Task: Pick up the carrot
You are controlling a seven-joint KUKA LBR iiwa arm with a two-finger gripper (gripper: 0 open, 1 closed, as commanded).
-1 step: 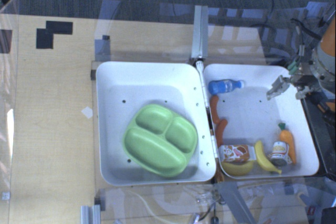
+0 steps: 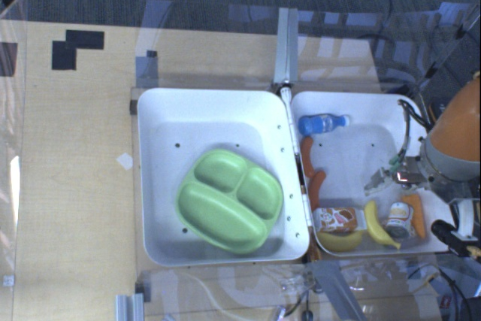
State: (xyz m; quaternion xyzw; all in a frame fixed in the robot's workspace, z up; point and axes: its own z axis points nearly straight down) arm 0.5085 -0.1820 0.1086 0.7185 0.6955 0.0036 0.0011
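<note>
Carrot [image 2: 415,214] seen at 4 o'clock in right bin [image 2: 353,103], beside can [image 2: 398,219] and banana [image 2: 379,225], gripper [image 2: 387,177] hung just above at 11 o'clock of it, finger state cannot be told, green tray [image 2: 229,199] in left bin [image 2: 161,162].

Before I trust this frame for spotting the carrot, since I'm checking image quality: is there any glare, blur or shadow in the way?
In the camera view, clear panels around the bench throw pale reflections across the right bin; the carrot is small and soft-edged beside a can; the gripper is slightly blurred; the green plate casts a soft shadow in the left bin.
</note>
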